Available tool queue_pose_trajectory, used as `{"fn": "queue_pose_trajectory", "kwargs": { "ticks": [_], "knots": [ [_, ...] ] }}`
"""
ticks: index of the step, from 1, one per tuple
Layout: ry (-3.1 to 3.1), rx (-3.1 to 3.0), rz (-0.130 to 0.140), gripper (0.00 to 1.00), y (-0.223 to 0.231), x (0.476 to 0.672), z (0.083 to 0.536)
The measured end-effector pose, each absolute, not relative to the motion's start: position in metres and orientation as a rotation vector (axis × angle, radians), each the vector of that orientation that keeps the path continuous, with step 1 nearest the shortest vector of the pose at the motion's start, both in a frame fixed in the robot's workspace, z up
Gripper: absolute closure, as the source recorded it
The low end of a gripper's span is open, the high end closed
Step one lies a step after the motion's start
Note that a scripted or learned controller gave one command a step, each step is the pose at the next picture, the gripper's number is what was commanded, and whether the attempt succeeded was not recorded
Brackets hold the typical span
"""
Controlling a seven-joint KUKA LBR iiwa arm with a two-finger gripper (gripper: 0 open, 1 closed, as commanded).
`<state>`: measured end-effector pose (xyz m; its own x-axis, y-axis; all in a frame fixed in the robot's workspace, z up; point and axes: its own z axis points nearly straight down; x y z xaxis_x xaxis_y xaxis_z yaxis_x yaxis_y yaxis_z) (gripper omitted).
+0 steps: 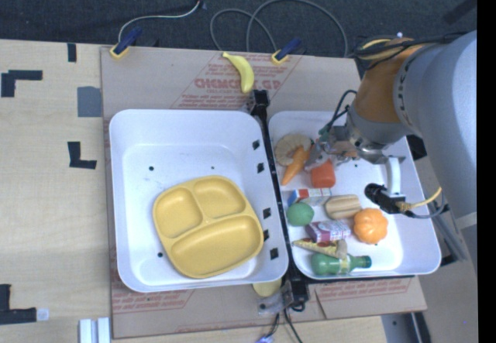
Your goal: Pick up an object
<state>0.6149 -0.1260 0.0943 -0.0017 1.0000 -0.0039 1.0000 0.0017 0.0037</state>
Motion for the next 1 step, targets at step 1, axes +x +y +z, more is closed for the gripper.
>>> {"fn": "queue_pose_trajectory", "kwargs": {
  "ticks": [1],
  "knots": [
    [2.230, 2.215, 0.005, 1.00, -0.0604, 0.5637, 0.1879]
  ]
}}
